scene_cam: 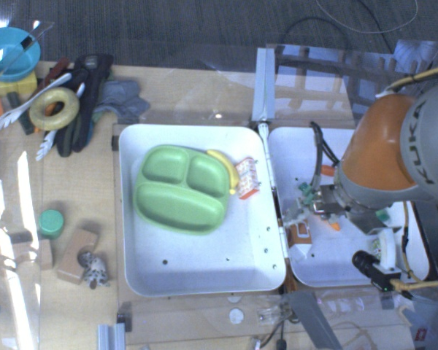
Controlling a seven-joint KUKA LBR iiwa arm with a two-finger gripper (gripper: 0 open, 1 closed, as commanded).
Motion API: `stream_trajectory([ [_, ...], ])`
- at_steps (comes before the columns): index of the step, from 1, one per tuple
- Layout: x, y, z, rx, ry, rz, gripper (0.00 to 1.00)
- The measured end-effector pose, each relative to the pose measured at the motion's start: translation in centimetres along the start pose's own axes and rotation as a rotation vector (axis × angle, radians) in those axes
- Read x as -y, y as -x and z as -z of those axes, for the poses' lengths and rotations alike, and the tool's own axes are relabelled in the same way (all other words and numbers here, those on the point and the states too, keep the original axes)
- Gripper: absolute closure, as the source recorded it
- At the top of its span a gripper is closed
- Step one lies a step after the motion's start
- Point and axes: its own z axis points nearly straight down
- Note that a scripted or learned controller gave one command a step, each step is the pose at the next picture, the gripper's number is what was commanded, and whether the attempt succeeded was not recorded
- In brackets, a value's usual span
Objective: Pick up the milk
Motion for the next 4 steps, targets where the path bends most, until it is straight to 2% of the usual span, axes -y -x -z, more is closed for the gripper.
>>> stream_trajectory([
  [1, -0.6, 6.6, -7.0, 0.005, 0.037, -0.06, 0.0],
  [2, -1.1, 6.5, -5.6, 0.002, 0.048, -0.054, 1.0],
  [3, -1.1, 6.5, -5.6, 0.003, 0.047, -0.055, 0.0],
  [4, -6.0, 6.6, -7.6, -0.002, 0.045, -0.254, 0.0],
])
